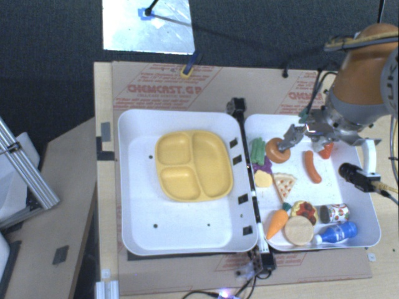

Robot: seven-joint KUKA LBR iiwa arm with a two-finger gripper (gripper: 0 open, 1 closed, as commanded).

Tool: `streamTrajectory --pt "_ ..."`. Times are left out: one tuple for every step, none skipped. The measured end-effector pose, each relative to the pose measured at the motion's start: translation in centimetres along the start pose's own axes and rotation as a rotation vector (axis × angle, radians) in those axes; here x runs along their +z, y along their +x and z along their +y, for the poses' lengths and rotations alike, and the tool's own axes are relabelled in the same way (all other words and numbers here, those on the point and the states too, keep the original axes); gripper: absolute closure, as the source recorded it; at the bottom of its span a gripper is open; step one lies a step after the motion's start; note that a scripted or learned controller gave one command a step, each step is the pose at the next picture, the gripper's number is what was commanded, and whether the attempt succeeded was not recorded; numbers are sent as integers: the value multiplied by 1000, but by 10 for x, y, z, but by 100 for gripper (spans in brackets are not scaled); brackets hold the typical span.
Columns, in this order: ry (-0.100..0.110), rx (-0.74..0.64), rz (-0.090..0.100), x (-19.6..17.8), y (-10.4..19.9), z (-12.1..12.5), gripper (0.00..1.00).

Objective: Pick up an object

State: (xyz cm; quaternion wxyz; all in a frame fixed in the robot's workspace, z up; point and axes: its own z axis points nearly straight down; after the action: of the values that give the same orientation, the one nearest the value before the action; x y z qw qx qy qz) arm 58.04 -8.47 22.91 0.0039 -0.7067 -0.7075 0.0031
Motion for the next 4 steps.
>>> streamTrajectory --pt "-11 -2 -1 -6 0 2 0" --pt "-7 0 0 47 8 -5 0" --pt "-10 2 -5 105 -1 -1 0" --pt "-29 5 -8 137 -6 6 0"
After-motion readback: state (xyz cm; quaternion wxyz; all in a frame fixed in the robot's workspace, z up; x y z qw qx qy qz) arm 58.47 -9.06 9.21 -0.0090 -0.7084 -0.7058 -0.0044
